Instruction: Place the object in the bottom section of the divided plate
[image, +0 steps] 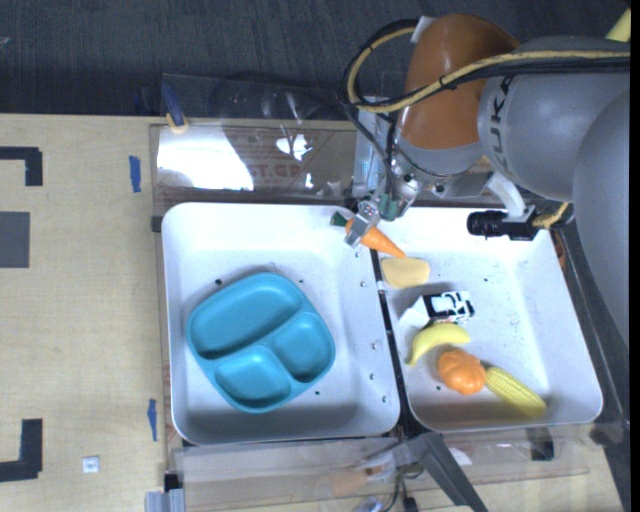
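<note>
Overhead slanted view of a pale wooden desk (80, 330) carrying two shallow white plastic bins side by side. The left bin (200, 235) holds a blue, three-section divided plastic plate (260, 340), lying flat near the bin's middle with two smaller compartments on its right and lower side and one larger compartment at its upper left. The grey arm with an orange band (450, 70) enters from the right and reaches down to the far end of the ridge where the two bins meet. Its two-finger hand (368, 218) sits there, pinching the green-topped end of a small orange toy carrot (378, 240); the carrot hangs tilted, its tip pointing down and right, above the inner far corner of the right bin (540, 290) and well apart from the plate. The right bin contains a pale yellow wedge-shaped toy (404, 271) just beside the carrot's tip, a small black-and-white block (447, 305), a yellow toy banana (435, 340), a round orange toy fruit (461, 372) touching the banana, and a yellow toy corn cob (514, 390) touching the orange fruit.
</note>
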